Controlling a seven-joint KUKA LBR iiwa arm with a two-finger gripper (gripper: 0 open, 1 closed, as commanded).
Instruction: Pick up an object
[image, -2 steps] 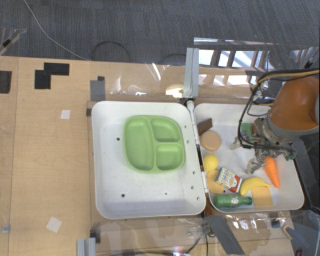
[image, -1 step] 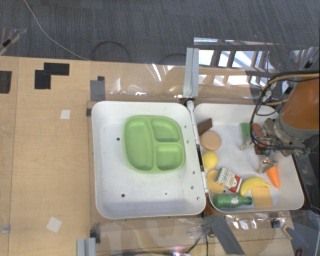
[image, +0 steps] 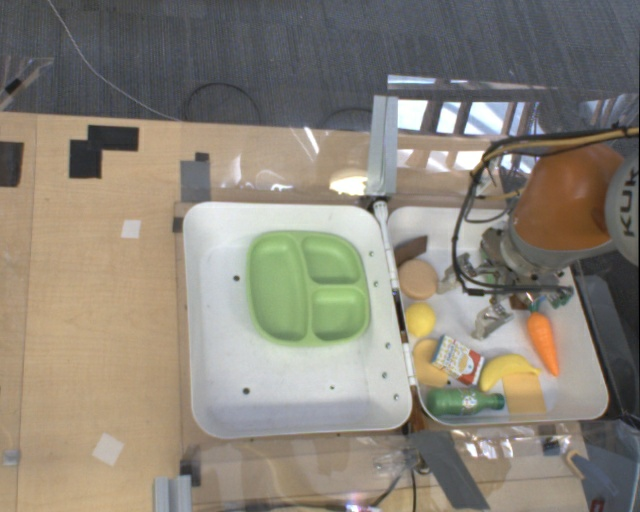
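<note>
On my feed the left white bin (image: 215, 400) holds a green divided plastic plate (image: 305, 287). In the right white bin (image: 590, 390) lie a yellow lemon (image: 421, 319), a green bottle (image: 466, 402) and an orange carrot (image: 543, 342). The gripper (image: 492, 321) hangs just left of the carrot, and I cannot tell its opening or any hold.

Light wooden bench (image: 90, 330) carrying two shallow white bins side by side: left bin (image: 225, 400) near centre, right bin (image: 585, 395) at about three o'clock of it, rims touching. Black patches (image: 100, 150) at ten o'clock on the wood, small pale squares (image: 131, 229) at nine and (image: 107, 449) at seven o'clock.
</note>
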